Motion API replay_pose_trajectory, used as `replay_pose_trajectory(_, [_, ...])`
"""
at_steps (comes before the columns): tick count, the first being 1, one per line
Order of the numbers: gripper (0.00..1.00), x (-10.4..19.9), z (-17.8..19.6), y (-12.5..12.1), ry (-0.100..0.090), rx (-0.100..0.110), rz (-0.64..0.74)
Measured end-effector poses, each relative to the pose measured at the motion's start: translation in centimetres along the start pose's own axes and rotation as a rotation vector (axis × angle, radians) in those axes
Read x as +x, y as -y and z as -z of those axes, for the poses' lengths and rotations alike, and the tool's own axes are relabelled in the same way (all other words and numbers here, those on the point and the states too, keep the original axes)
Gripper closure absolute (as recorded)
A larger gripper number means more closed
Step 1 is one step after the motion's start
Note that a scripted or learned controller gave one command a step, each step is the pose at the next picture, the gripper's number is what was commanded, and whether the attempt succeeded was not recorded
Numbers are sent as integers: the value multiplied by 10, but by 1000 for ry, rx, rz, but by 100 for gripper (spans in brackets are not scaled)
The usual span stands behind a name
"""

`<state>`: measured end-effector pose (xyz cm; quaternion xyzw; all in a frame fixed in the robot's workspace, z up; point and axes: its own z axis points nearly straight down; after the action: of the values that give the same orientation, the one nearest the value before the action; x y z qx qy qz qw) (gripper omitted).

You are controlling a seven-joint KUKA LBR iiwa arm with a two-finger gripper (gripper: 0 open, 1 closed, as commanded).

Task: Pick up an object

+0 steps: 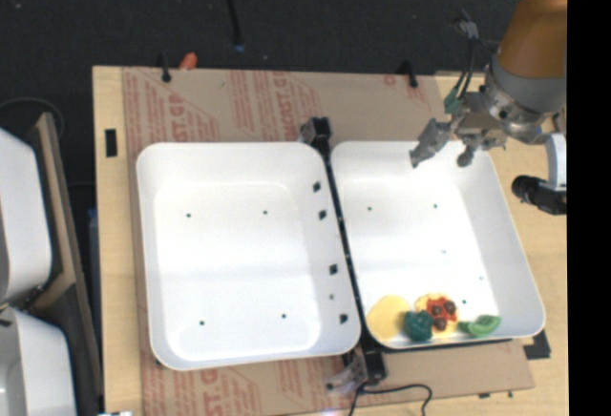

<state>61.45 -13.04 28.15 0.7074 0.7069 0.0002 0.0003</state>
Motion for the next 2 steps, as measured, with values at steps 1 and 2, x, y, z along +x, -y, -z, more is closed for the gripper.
replay_pose_trajectory(1, [0, -3, -8, 92, 0, 0, -2])
replay_pose_trajectory(2, [0, -56, -37, 120, 1, 2, -5])
